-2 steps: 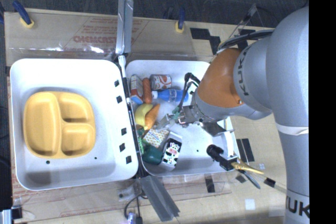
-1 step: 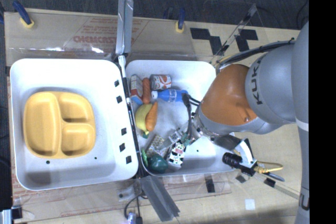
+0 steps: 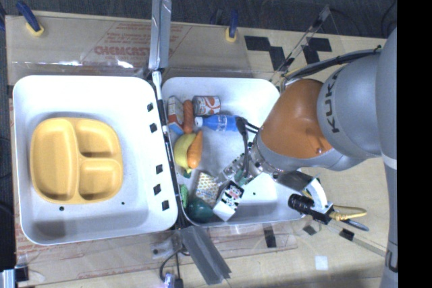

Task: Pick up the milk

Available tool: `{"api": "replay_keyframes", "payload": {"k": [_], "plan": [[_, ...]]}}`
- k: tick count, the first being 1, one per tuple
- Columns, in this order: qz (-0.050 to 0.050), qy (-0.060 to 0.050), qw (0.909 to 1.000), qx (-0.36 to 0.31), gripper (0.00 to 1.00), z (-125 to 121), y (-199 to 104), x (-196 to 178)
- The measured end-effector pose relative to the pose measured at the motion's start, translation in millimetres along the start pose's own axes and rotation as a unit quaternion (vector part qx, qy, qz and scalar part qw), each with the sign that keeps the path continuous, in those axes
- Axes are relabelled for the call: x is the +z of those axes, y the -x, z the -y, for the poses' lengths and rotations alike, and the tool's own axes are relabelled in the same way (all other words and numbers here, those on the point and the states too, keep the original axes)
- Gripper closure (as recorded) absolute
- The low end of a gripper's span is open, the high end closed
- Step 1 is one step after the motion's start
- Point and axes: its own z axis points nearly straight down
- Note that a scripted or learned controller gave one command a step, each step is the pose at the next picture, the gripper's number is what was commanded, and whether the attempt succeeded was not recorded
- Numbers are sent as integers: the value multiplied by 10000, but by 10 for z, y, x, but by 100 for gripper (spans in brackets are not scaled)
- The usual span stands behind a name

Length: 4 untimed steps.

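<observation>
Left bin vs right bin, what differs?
The shallow white left bin holds a single thing, a yellow divided plastic tray; the shallow white right bin holds a crowded pile: a yellow banana, a soda can, a blue-and-white bottle, a small white carton. The grey arm's claw reaches into the right bin, not the left bin. Both are white, shallow, side by side.

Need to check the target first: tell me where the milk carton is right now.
The milk carton lies in the right bin, near its front edge, just under the gripper and right of the green item.
</observation>
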Motion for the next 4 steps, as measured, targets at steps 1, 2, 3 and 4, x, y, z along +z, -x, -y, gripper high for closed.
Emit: {"api": "replay_keyframes", "payload": {"k": [1, 2, 3, 4], "plan": [[-35, -65, 9999, 111, 100, -438, -829, -843], [-33, -57, 9991, -409, 100, -767, -1375, -1174], [-40, -51, 9730, -2309, 100, -1027, -1834, -1182], [-43, -60, 9787, -2052, 100, -1556, -2360, -1203]]}}
